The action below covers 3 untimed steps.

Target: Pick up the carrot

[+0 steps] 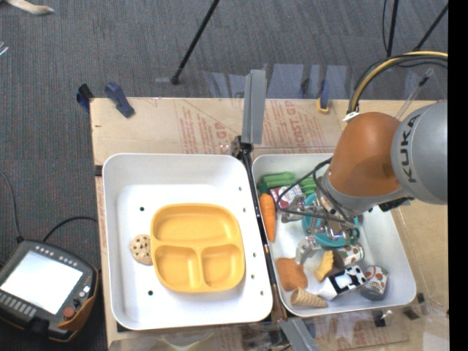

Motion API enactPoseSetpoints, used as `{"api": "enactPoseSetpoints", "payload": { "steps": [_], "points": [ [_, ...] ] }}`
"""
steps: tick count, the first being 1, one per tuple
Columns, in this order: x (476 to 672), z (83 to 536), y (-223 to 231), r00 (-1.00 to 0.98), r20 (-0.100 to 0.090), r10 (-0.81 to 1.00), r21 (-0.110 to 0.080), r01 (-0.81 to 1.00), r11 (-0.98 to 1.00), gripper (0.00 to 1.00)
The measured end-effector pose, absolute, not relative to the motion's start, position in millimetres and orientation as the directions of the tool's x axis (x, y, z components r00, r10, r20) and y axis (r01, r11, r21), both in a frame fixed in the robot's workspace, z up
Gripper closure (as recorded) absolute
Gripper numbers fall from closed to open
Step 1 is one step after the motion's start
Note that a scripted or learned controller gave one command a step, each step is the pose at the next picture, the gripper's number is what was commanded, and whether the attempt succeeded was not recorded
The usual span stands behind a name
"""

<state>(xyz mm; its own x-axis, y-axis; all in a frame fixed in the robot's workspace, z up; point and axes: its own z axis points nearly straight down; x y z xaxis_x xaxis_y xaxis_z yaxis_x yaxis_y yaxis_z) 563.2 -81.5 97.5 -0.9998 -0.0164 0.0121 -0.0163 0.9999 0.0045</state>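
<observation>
Cardboard (pixel 183 123) is spread over the bench, and two shallow white bins are set side by side on it. The yellow divided tray (pixel 197 253) is taken as the landmark: it is held in the left bin (pixel 121 196), near that bin's middle. The right bin (pixel 398 247) is placed just to the right of the tray's bin, the two rims almost touching. Above the right bin, well to the right of the tray, the grey arm with its orange band (pixel 365 159) is seen reaching in, and the gripper (pixel 323 232) is hung low over the clutter there; whether its jaws are open or closed cannot be told, as they are hidden among cables and toys. The carrot (pixel 268 216) is laid lengthwise against the right bin's left wall, just right of the tray across the two rims and left of the gripper, apart from it. A green toy (pixel 278 180) is found just beyond the carrot's far end. An orange lump (pixel 291 273) is seen right of the tray's lower corner, with an ice-cream cone (pixel 308 297) just below it. A cookie (pixel 141 248) is rested against the tray's left edge.
</observation>
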Motion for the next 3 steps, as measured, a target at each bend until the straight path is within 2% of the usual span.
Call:
{"api": "enactPoseSetpoints", "payload": {
  "steps": [1, 2, 3],
  "points": [
    [634.7, 201, -144, -0.987, -0.012, 0.161, 0.0, 0.161, 0.987, 0.0],
    [561.1, 154, -117, -0.999, 0.004, 0.049, 0.002, 0.049, 0.999, 0.0],
    [529.6, 86, -116, -0.969, 0.002, 0.249, 0.001, 0.249, 0.969, 0.0]
  ]
}}
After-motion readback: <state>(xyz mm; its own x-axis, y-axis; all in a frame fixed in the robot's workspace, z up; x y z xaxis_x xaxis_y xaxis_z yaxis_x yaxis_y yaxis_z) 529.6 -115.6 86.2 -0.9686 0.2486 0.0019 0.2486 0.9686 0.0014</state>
